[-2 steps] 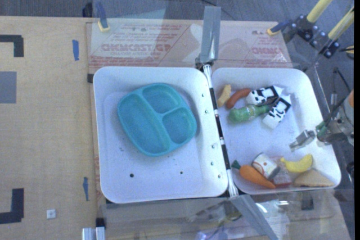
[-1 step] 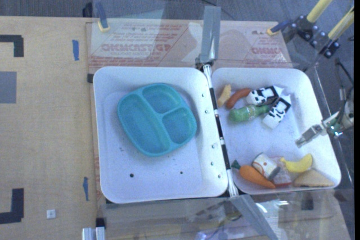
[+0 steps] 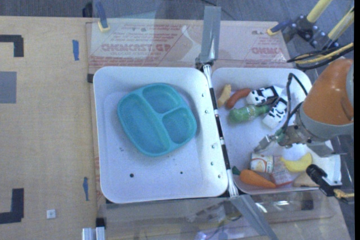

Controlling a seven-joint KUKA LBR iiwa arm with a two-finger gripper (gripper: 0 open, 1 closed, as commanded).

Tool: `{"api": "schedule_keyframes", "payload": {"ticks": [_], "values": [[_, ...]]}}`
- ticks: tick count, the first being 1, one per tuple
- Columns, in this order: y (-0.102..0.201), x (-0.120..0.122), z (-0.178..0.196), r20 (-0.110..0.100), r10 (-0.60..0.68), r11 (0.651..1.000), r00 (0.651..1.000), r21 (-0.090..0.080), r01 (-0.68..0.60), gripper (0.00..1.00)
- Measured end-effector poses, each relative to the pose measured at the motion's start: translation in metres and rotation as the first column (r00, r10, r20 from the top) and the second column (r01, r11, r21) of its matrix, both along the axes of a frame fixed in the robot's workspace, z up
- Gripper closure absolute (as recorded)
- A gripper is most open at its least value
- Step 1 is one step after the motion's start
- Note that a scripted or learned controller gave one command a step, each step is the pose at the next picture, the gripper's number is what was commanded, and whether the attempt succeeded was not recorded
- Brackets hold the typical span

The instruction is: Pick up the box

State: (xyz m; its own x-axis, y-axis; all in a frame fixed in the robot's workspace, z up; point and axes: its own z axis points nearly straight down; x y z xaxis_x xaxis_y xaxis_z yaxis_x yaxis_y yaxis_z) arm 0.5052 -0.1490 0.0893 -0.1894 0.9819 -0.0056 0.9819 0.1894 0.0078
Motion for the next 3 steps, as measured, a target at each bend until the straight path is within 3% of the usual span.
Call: {"api": "schedule_keyframes", "payload": {"ticks": [1,2,3], "values": [[-0.003,0.002,0.007,0.005,-0.003,1.0,1.0,-0.007,0.004,1.0],[-0.003,0.002,0.007,0.005,-0.003,1.0,1.0,-0.007,0.003,0.0],[0.014,-0.02,0.0,0.011,-0.015,1.0,1.0,-0.006,0.015,0.0]]}}
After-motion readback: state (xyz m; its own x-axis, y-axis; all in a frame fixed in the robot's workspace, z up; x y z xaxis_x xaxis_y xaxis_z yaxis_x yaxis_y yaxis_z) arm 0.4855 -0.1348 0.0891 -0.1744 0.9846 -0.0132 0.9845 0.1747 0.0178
